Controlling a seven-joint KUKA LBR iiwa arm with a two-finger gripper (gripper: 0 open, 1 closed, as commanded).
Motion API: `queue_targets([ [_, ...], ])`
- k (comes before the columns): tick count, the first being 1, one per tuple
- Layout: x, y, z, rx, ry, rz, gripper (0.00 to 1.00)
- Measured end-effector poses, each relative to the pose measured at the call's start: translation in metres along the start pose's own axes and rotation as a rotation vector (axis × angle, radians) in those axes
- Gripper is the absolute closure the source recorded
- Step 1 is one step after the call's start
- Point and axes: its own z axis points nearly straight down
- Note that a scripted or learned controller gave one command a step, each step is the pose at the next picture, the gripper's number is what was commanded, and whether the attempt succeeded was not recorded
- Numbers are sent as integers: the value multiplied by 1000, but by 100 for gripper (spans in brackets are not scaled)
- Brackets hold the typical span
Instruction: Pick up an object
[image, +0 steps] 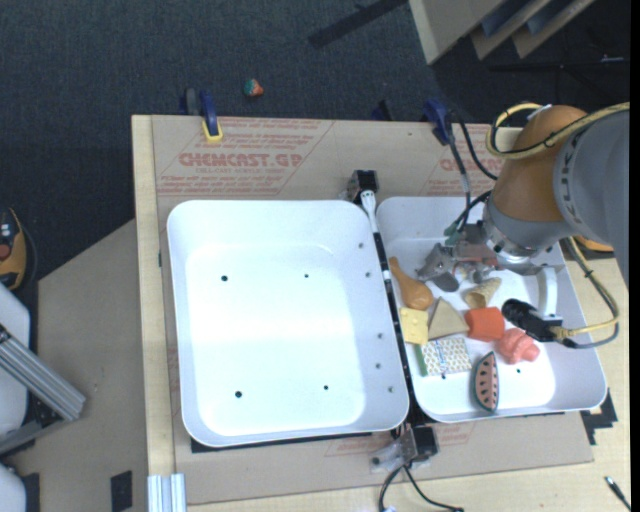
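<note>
My gripper (447, 267) reaches down into the right bin (560, 385), its grey fingers just above the pile near the bin's middle. Right below and left of it lies a tan drumstick-shaped toy (412, 288). Around it sit a yellow block (414, 325), a tan wedge (446, 319), a pale shell-like piece (482, 292), an orange-red block (486, 322), a pink toy (518, 346), a checkered pale green piece (445, 355) and a watermelon slice (485, 382). Nothing shows between the fingers.
The left bin (280, 310) lies beside the right one, separated by a black rail (385, 290). Blue and yellow clamps (208, 112) hold the board at the back edge. The arm's orange band and grey body (545, 180) hang over the right bin's far corner, with cables trailing.
</note>
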Motion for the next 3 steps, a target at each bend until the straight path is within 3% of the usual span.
queue_targets([
  [1,-1,3,-11,-8,-2,0,100],
  [2,99,62,-108,-22,-1,-12,100],
  [3,88,58,-158,-15,-3,-2,100],
])
